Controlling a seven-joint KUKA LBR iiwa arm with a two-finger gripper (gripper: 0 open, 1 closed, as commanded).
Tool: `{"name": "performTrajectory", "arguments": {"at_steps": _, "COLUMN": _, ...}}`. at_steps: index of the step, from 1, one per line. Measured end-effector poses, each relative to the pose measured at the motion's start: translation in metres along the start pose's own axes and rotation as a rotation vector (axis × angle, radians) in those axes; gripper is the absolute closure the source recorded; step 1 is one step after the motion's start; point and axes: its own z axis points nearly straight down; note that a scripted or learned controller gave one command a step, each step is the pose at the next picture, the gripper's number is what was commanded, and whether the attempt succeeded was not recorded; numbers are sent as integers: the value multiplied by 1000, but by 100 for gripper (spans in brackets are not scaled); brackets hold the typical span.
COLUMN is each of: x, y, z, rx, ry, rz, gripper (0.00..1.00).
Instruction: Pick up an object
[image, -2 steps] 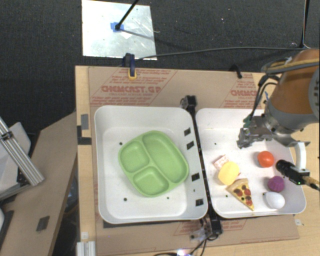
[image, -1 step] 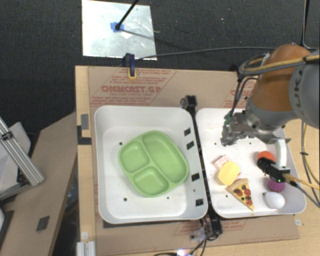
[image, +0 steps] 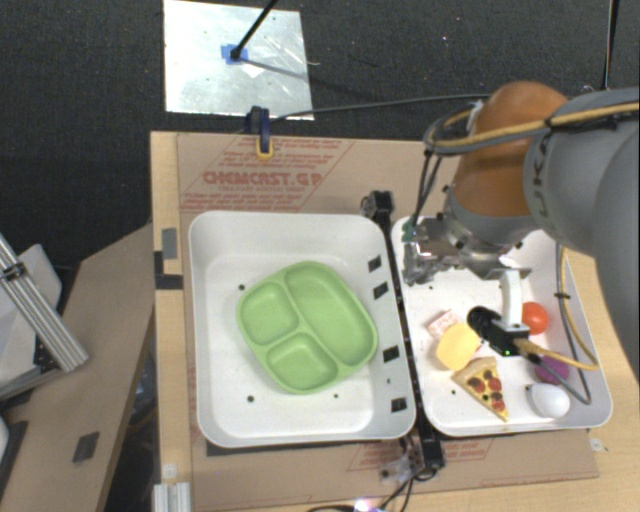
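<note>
Target not fixed by the task. Nearest candidate is a small pink-and-white packet (image: 441, 323), lying on the floor of the right bin (image: 480, 424), just nearer the camera than the end effector (image: 420, 256). Yellow piece (image: 458, 346) is just beyond the packet, possibly touching it; view too coarse to say. Pizza slice (image: 483, 385) is further out again.

Nothing seen in the end effector; how far open it is, cannot tell.

Judged step: approach, no grasp yet. Next move: shift over the packet, descend squarely, close.

Green divided plate (image: 305, 325) lies well off to the end effector's other side, in the left bin (image: 215, 300).
</note>
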Motion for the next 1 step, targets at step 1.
{"name": "performTrajectory", "arguments": {"at_steps": 1, "x": 48, "y": 17, "z": 7, "rx": 0, "ry": 1, "rz": 0, "gripper": 100}}
